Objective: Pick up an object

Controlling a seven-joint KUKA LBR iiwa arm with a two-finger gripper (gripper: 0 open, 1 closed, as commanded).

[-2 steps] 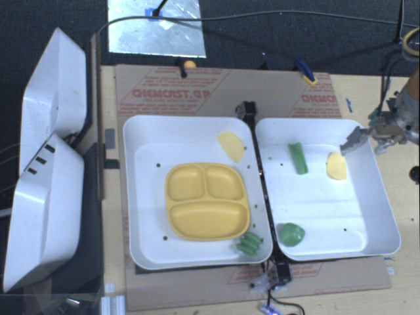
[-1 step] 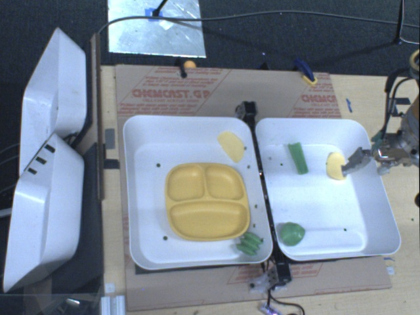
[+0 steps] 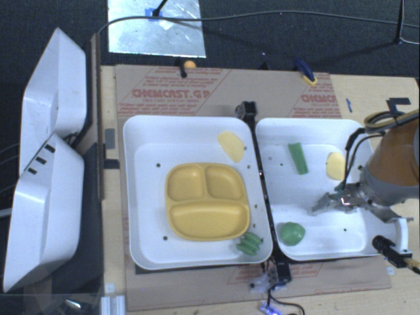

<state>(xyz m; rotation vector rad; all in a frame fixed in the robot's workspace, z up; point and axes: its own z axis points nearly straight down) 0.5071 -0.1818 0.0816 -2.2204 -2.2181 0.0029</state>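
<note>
My gripper (image 3: 319, 206) is low over the bare white floor of the right bin (image 3: 315, 245), reaching in from the right under the grey wrist and orange band (image 3: 397, 159). A green round lump (image 3: 291, 232) lies below and to its left, apart from it. A green stick (image 3: 298, 158) lies toward the bin's back. A pale yellow piece (image 3: 335, 165) rests just above the wrist, next to the arm's cables. Nothing shows in the gripper.
The left bin (image 3: 146, 195) holds a yellow divided plate (image 3: 207, 200), a pale yellow oval (image 3: 231, 146) at its back right and a green ridged piece (image 3: 249, 243) at its front right. A black divider (image 3: 261, 182) separates the bins.
</note>
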